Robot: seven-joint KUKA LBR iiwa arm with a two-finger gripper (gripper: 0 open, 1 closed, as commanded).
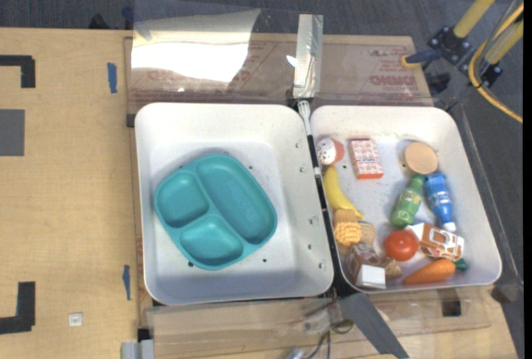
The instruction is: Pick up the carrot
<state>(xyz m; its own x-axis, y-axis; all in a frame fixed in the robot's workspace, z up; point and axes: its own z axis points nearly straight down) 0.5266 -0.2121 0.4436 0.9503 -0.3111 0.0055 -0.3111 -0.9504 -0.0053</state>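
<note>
The carrot (431, 272) lies on its side along the near wall of the right bin (478, 183), toward that bin's near right corner, orange body pointing left and its green top at the right end. It sits in a crowd: a tomato (401, 245) is just beside it on the left, a small printed carton (439, 242) lies against its upper side, and a white block (371, 275) rests further left along the same wall. That packing looks like the result of loose items tipped into one bin, so nothing is arranged for easy reach, and the carrot being hemmed between wall and carton probably leaves little room on either flank. The rest of the right bin holds a banana (337, 191) along the left wall with a corn cob (352, 232) at its lower end, a red-and-white ball (329, 152) near the far left corner, a pink-and-white box (366, 159), a tan round disc (421, 158), a green bottle (407, 201) and a blue bottle (440, 199) side by side. The left bin (166, 125) holds a teal divided plate (216, 209) with three compartments, lying flat and tilted on the diagonal, nothing in them. As for the jaws, I cannot tell their state from this view. The carrot is untouched, so the pick is judged not yet begun.
</note>
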